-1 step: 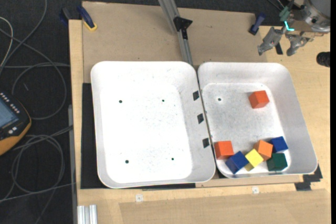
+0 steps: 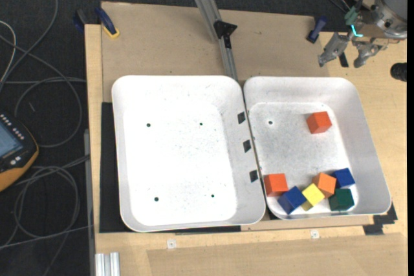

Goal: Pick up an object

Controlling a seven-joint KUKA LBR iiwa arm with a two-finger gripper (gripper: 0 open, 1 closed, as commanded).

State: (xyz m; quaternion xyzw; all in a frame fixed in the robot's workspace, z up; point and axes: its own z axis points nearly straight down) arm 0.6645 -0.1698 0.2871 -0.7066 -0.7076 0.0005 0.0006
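The right bin [image 2: 362, 114] holds several small blocks. One orange block [image 2: 318, 122] lies alone toward its back. Along the front edge sit another orange block [image 2: 276, 183], a blue block [image 2: 291, 198], a yellow block [image 2: 313, 194], an orange block [image 2: 326, 183], a blue block [image 2: 344, 177] and a dark green block [image 2: 341, 200]. My gripper [image 2: 347, 55] hangs high at the back right, beyond the right bin's far rim. Its fingers are spread apart with nothing between them.
The left bin [image 2: 129, 100] lies beside the right one, with only small dark dots on its floor. A slanted metal pole [image 2: 206, 0] rises at the back between the bins. Blue clamps [image 2: 107, 21] sit at the bench's back corners. Cables lie on the floor to the left.
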